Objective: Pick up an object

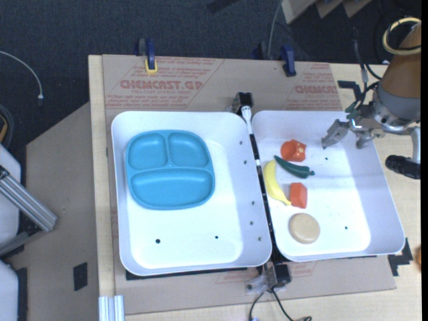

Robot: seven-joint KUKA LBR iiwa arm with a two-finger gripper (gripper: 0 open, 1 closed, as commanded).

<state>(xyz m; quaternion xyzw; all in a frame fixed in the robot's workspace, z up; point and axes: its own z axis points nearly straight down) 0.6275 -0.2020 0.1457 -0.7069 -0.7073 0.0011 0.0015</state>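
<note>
Nearest the camera in the right bin (374, 246), a round beige disc (304, 227) is lying flat near the front rim. Just beyond it, a small red block (298, 194) is being seen resting against the lower end of a banana (273, 181), whose long axis is running front to back along the bin's left wall. Farther back, a green pepper (294, 168) is lying slantwise, and a red tomato-like piece (293, 150) is sitting just behind it, apparently touching. At the far right corner of the same bin, the gripper (349, 134) is being held low over bare white floor, with its fingers (332, 136) spread apart and nothing between them. The whole cluster is lying to the left of the fingers and somewhat toward the front; the red piece and the pepper are judged the nearest candidates, well apart from the fingers. A leftward reach would probably be called for. In the left bin (187, 246), a blue divided plate (170, 169) is resting untouched.
</note>
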